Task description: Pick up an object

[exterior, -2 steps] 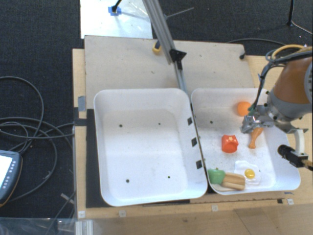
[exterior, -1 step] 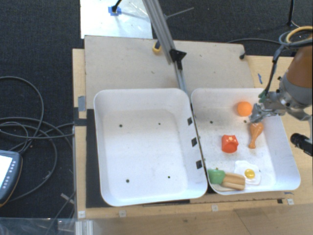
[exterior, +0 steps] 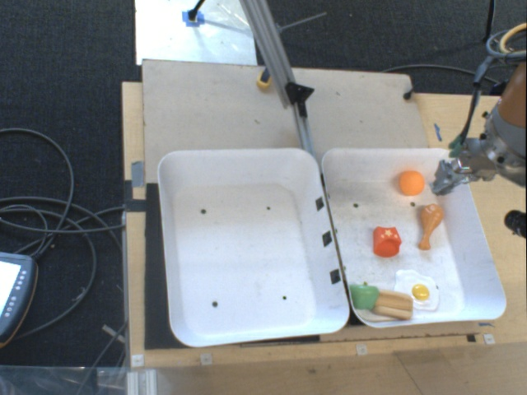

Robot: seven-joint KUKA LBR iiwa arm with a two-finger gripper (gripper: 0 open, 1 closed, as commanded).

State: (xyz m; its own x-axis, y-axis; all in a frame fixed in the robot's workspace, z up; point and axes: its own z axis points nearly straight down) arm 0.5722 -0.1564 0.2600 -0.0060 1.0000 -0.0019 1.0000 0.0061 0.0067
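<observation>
The right bin (exterior: 473,245) holds several toy foods: an orange ball (exterior: 411,183), a tan chicken drumstick (exterior: 429,223), a red pepper-like piece (exterior: 386,241), a fried egg (exterior: 420,290), and a bread stick (exterior: 393,304) next to a green piece (exterior: 363,294). My gripper (exterior: 445,179) hangs over the bin's upper right, just right of the orange ball and above the drumstick. Nothing shows between its fingers.
The left bin (exterior: 177,220) sits beside the right one, with a divider edge between them. A slanted metal pole (exterior: 272,44) crosses the back of the bench. Cables and a pendant (exterior: 12,290) lie on the floor at left.
</observation>
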